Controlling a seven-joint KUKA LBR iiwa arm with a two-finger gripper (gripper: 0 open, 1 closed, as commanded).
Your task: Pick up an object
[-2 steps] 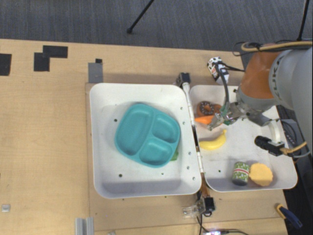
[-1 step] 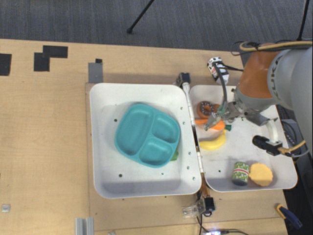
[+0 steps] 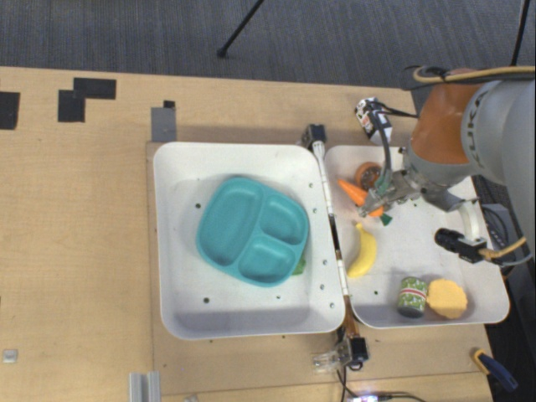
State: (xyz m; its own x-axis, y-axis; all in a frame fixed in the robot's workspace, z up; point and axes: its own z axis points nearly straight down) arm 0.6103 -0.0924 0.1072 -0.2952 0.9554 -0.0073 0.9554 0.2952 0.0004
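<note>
Camera view: right of centre, the gripper [image 3: 378, 201] reaches down over the carrot [image 3: 355, 193] in the right bin [image 3: 494, 308], seemingly lined up for a grab; its grip cannot be made out. Below lies a banana [image 3: 363, 254]; a teal tray [image 3: 254, 230] sits at centre.

two white bins [image 3: 180, 308] on wooden bench [image 3: 75, 249], dark carpet [image 3: 126, 15] beyond

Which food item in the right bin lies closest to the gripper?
The carrot, orange, right beside the gripper. The banana lies below it, and the can and yellow fruit sit at the bin's near edge.
</note>
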